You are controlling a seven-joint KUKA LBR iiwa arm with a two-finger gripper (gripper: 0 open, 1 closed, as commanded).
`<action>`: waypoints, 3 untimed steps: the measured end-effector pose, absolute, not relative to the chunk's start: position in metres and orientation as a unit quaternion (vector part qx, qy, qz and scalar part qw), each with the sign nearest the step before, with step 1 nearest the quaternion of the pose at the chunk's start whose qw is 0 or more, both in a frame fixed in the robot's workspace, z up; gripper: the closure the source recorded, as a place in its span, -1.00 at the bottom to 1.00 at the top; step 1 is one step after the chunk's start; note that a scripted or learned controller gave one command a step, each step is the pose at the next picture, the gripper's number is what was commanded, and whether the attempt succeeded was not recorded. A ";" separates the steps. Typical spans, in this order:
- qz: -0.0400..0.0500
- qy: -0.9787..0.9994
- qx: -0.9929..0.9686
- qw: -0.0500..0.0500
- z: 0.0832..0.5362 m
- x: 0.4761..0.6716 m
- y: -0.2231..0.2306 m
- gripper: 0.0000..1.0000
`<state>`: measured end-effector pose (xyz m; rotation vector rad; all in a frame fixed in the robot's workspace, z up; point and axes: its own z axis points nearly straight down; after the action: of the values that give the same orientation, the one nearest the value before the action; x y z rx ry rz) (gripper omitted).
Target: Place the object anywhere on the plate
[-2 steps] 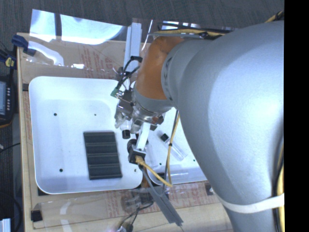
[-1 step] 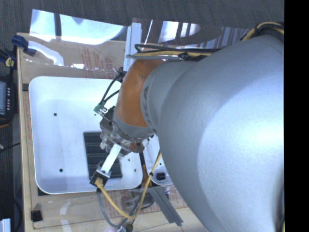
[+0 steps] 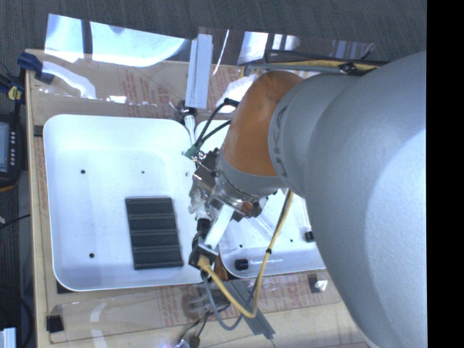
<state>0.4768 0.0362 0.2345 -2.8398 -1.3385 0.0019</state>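
Counting bins: two shallow white rectangular bins, side by side on the tan board bench (image 3: pixel 130 307).
Left bin: the left bin (image 3: pixel 54 194) is in plain view, with all four walls and the whole floor open to the camera.
Right bin: the right bin (image 3: pixel 290 256) shows as a strip of floor and lower rim beneath my arm.
Task thing, count: one dark ribbed rectangular slab (image 3: pixel 154 232).
Task thing, place: flat on the floor of the left bin, in the half nearer the lower edge of the view, toward the bin's right side and apart from every wall.
Task thing, long axis: runs from the top of the view to the bottom, nearly parallel with the bin's right wall, its lower end leaning slightly to the right.
Task thing, ribs: they cross the short way and split the top face into four bands by my count.
Floor marks: three small dark dots (image 3: pixel 83 171) on the left bin's floor, two above the slab and one to its lower left.
Arm: one, grey, with an orange band (image 3: pixel 254 122), reaching in from the right over most of the right bin.
Gripper, place: my gripper (image 3: pixel 203 198) hangs over the seam between the two bins, just right of the slab's upper right corner.
Gripper, state: I cannot tell from this view whether it is spread or closed; the slab lies free of it.
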 end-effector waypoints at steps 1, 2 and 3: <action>0.004 -0.395 -0.918 0.002 0.190 0.475 0.098 1.00; 0.002 -0.432 -0.902 0.002 0.191 0.519 0.073 1.00; 0.002 -0.372 -0.928 0.001 0.095 0.576 0.114 1.00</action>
<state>0.5757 0.1141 0.0953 -2.9136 -1.1676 0.0067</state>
